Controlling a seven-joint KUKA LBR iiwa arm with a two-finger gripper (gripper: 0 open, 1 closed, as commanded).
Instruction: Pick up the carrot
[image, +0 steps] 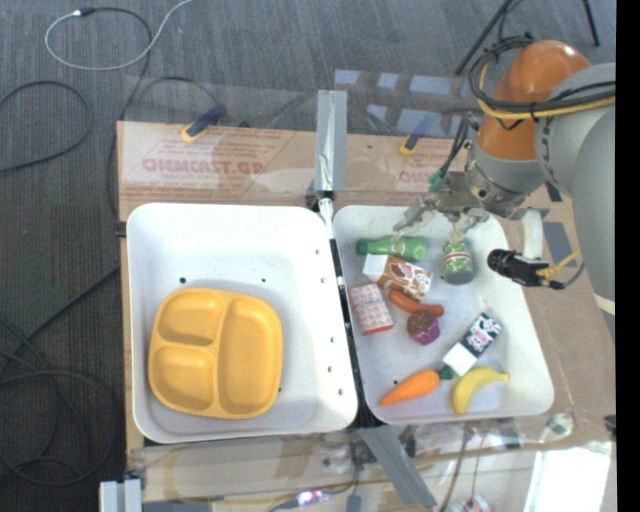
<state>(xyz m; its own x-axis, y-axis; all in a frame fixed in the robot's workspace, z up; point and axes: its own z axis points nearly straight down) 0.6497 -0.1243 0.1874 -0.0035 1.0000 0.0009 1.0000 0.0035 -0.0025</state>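
We see the carrot (411, 387) near the right bin's (535, 395) front edge, just beside the banana (476, 387). Our hand (440, 213) hovers spread wide at the rear edge, holding nothing; it should descend across the carrot's middle.

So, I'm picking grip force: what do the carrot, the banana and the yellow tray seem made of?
The carrot looks like smooth moulded plastic: even orange colour, a slight sheen and a green cap. The banana likewise, uniform glossy yellow. The yellow tray looks like hard matte plastic with moulded compartments. All three are probably rigid toys, though the look leaves hardness open.
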